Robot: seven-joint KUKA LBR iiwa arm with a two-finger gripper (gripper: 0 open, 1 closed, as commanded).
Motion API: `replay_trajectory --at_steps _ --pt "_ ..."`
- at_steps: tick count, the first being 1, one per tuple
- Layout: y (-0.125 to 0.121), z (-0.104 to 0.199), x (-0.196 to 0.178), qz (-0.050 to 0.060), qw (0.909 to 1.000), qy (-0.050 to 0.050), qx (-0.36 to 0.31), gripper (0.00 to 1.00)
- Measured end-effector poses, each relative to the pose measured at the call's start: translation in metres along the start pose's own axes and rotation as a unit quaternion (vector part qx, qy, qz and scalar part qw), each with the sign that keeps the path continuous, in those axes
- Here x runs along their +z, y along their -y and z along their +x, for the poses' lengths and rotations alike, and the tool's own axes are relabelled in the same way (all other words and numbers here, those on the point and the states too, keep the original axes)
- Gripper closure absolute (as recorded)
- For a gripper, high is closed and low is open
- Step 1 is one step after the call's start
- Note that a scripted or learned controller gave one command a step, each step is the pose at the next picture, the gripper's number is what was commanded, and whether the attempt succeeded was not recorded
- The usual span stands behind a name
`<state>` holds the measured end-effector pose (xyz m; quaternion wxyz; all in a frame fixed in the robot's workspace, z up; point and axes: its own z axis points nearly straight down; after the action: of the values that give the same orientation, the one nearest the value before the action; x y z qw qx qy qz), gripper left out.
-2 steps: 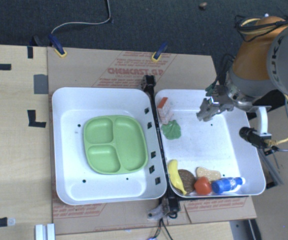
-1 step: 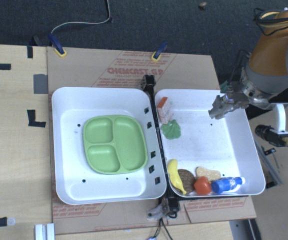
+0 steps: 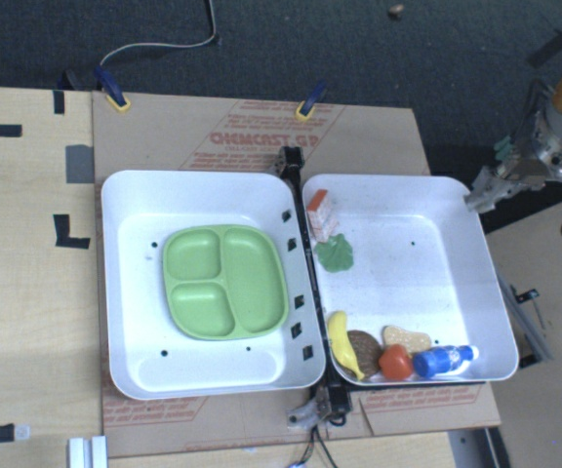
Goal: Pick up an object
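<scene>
The right bin [image 3: 457, 261] holds several items. An orange and white packet [image 3: 319, 213] and a green leafy toy [image 3: 336, 253] lie against its left wall. Along its front wall sit a yellow banana [image 3: 341, 343], a brown round piece [image 3: 364, 345], a red tomato [image 3: 395, 363], a tan bread slice [image 3: 407, 338] and a blue bottle [image 3: 444, 360]. My gripper [image 3: 488, 191] hangs at the bin's far right corner, just outside the rim and well away from every item. Nothing shows in its grasp.
The left bin [image 3: 130, 261] holds a green divided plate [image 3: 225, 281]. A black clamp strip [image 3: 299, 261] runs between the two bins. Both bins rest on a cardboard sheet [image 3: 232, 135]. The middle of the right bin is bare white floor.
</scene>
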<state>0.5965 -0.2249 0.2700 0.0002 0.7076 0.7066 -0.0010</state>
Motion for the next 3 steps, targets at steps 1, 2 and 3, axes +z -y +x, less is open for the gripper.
replay_trajectory --at_steps 1,2,3 --pt "0.052 0.091 -0.016 -0.001 1.0000 -0.001 -0.002 1.00" --pt "0.028 0.055 -0.035 -0.001 1.0000 0.000 -0.001 1.00" --pt "0.005 0.010 -0.020 0.000 1.0000 0.000 0.000 1.00"
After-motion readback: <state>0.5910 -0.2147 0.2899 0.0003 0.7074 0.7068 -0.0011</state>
